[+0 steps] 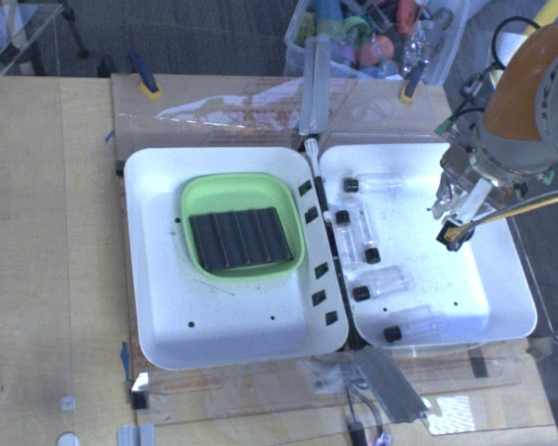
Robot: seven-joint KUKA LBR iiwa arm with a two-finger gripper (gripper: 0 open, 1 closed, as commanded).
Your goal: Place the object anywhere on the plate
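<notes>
Gripper (454,223) poised over the right part of the right bin (502,314); whether its fingers are parted or closed cannot be told, and nothing is visibly held. Clear vials with black caps lie scattered in the bin's left half: one far (372,184), two mid (355,235), one nearer (383,284), one nearest (417,325). The green plate (197,198), carrying a dark ribbed insert (240,238), sits in the left bin (158,323). Judged step: approach, before any grasp; next, descend on a vial and close
</notes>
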